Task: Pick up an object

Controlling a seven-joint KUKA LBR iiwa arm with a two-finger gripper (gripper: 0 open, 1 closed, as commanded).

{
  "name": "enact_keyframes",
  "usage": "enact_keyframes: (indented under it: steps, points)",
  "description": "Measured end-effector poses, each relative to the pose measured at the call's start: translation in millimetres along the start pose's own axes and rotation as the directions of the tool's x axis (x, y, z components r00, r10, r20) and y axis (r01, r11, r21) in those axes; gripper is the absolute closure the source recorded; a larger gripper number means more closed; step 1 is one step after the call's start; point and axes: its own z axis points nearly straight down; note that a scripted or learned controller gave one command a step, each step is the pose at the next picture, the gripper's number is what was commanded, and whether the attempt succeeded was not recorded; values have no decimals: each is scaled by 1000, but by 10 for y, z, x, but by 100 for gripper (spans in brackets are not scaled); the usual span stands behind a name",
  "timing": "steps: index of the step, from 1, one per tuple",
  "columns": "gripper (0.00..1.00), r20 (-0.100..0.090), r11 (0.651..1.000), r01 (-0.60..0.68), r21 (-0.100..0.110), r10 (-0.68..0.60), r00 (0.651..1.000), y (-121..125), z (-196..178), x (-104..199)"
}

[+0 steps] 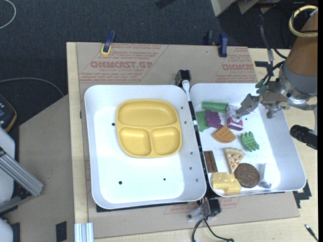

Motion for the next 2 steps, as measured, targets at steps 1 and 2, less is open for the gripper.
enact_keyframes:
  steps: [1, 2]
  points:
    - [0, 2, 1000, 3, -14, -3, 1000, 23, -72, 3]
    - [0, 1, 1000, 2, -10, -2, 1000, -24, 363, -2]
